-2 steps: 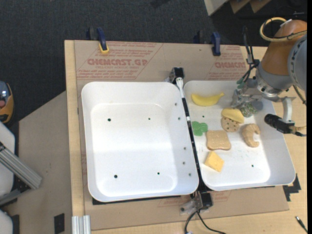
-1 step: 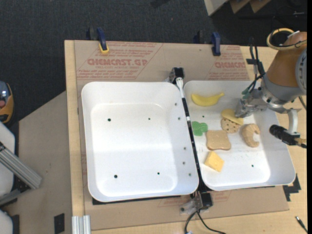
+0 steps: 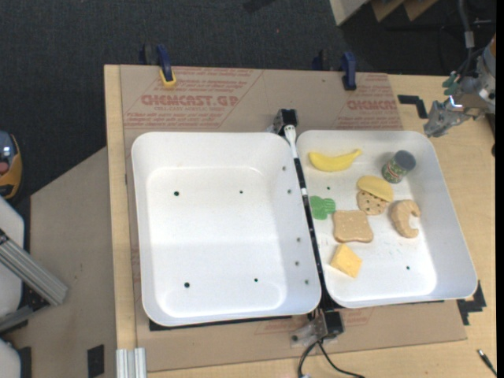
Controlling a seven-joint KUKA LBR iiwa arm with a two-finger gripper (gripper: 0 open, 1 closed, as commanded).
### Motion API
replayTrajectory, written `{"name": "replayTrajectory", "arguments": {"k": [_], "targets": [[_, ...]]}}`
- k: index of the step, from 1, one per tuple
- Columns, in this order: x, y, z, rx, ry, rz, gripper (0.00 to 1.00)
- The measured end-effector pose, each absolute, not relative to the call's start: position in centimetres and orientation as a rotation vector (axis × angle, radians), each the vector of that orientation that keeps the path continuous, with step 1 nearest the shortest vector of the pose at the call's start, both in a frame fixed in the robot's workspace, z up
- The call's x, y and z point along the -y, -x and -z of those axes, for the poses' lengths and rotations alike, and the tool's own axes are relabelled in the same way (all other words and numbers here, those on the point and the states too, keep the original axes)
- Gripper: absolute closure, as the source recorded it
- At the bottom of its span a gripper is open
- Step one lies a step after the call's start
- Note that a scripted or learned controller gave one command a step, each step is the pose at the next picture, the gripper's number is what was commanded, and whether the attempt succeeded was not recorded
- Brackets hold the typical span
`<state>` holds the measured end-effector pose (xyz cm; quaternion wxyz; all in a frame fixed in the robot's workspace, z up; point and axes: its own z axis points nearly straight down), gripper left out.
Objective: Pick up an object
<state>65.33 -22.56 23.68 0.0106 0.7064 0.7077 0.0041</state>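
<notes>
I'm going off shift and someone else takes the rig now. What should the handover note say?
Gripper: at the right edge of the view, above the bench beyond the right bin's far corner, holding nothing.
Right bin: banana, small can, cookie, green piece, toast slice, bagel piece and cheese wedge, all lying loose.
Left bin: nothing placed in it.
Done: nothing picked.
Left: bring the arm over the right bin, grasp one item and lift it.
</notes>
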Motion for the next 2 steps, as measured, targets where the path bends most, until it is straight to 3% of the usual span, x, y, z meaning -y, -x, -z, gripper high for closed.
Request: {"name": "replayTrajectory", "arguments": {"k": [1, 2], "targets": [[22.4, -66.9, -32.5, -2.214, -2.209, -0.01, 1.0], [22.4, -66.7, -40.1, -2.214, -2.211, -0.008, 1.0]]}}
